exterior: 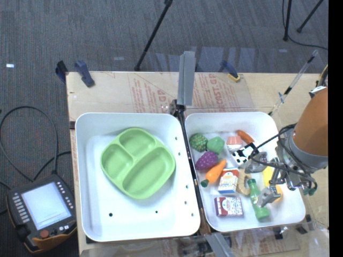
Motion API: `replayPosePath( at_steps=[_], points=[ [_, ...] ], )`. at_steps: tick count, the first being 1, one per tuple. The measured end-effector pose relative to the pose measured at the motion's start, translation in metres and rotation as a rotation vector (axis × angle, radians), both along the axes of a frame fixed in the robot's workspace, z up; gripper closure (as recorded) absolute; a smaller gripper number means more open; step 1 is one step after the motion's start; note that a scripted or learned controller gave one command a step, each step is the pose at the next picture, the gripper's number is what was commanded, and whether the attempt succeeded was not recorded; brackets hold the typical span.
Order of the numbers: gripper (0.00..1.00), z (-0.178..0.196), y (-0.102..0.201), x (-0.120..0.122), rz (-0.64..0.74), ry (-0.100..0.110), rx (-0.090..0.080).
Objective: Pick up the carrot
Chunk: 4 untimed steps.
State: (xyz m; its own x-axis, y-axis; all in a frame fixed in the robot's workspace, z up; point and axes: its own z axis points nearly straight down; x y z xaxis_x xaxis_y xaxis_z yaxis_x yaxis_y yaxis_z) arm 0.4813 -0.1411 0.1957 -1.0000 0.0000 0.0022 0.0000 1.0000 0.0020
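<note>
Two bins: shallow white bins sat side by side on the bench (134, 90), the left bin (86, 143) and the right bin (268, 123) meeting at a central divider.
Left bin contents: a green divided plate (138, 162) lay tilted across the middle of the bin.
Carrot: the carrot (214, 172) lay in the right bin's left half, orange body slanting up to the right, green top down near the divider. It was touching the purple grapes (206, 160) just above it and sat just beside a small carton (229, 181) on its right.
Other items, right bin: a green round vegetable (198, 142) and a green pepper-like piece (215, 144) sat near the bin's top left; an orange sausage-like piece (246, 137) lay near the top; a red printed box (229, 206) lay near the bottom edge; a green bottle (258, 201) lay in the lower right.
Arm: the arm (316, 130) reached in from the right, orange band above the grey wrist.
Tool: the tool (268, 191) stood low over the right bin's lower right, above the green bottle and well apart from the carrot (fingers were blurred against the clutter; whether they were spread or closed could not be told).
Floor: a teach pendant (40, 208) lay at lower left.
</note>
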Motion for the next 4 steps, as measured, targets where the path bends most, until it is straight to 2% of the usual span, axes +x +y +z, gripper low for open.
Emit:
replayPosePath(
  at_steps=[1,2,3,4],
  points=[
    [0.0,-0.091,0.047,0.02,-0.079,0.01,0.002],
    [0.0,-0.102,0.06,0.061,-0.099,-0.006,-0.003],
    [0.0,-0.1,-0.006,0.103,0.011,-0.018,-0.003],
    [0.0,-0.1,0.056,0.08,-0.187,-0.016,-0.002]
  ],
)
